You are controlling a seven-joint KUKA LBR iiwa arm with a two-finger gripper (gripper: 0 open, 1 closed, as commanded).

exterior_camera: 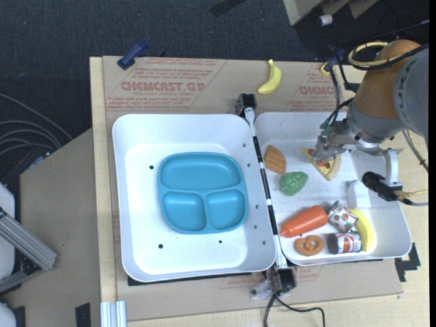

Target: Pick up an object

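Toys crowd the right bin's (398, 247) near edge: carrot (304, 220), cans, banana (363, 229).
Farther back, the claw (325, 154) hangs right over a pizza slice (325, 165), its length pointing away toward the carrot; grip state I cannot tell.

A blue divided plate (202, 199) sits in the left bin (129, 182); a banana (270, 79) lies on the bench (170, 87).

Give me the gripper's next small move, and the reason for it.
Probably lower a little further and close. The gripper sits directly over the yellow and red pizza-slice toy in the right white bin, apart from the green leafy toy and the brown bread toy, so that is the nearest target.
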